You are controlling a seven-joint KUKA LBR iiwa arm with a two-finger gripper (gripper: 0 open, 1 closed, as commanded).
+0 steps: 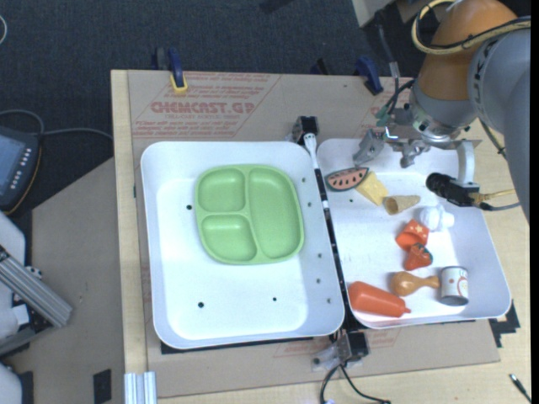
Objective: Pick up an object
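At the right white bin's (493, 268) far edge | two-finger gripper (389, 147) is seen open, nothing held | nearest: red watermelon-slice toy (347, 178), just below-left, long axis running left-right.

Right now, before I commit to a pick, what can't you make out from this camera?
- Pincer: blurred at the right bin's far edge; open or shut, unclear.
- Arm: cut off by the top and right edges.
- Small white piece beside the red object: too small to identify.
- Can's label: too small to read.
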